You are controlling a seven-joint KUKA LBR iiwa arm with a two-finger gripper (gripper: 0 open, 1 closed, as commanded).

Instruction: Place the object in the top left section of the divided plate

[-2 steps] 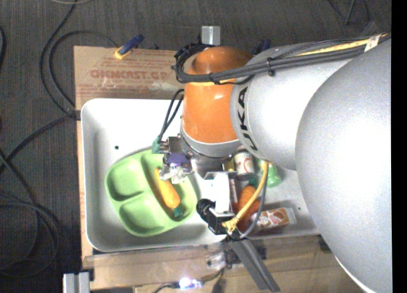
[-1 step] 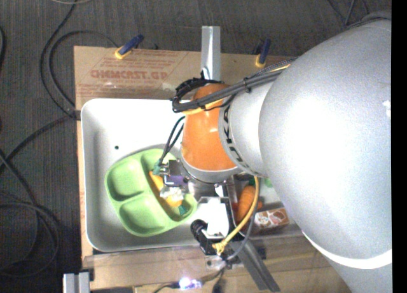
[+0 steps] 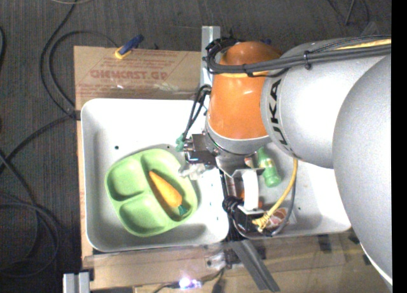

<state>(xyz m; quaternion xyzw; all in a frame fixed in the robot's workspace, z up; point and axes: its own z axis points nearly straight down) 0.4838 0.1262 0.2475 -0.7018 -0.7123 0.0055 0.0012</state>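
I've got the arm (image 3: 331, 114) coming in from the right, its big grey link filling that side of my view. The orange band (image 3: 238, 95) sits above the wrist, pointing down at me almost end-on. Below it the gripper (image 3: 194, 158) hangs low, dark cabling looping off the wrist. I can't make out how its jaws stand from here.

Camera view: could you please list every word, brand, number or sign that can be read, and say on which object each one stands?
"UKA", black letters on the grey arm just below its orange band; they run sideways, and any letter before them is hidden.
Red print on the cardboard sheet behind the left bin: one line of capitals, too blurred to read with certainty.
The green divided plate and the carrot carry no visible text.
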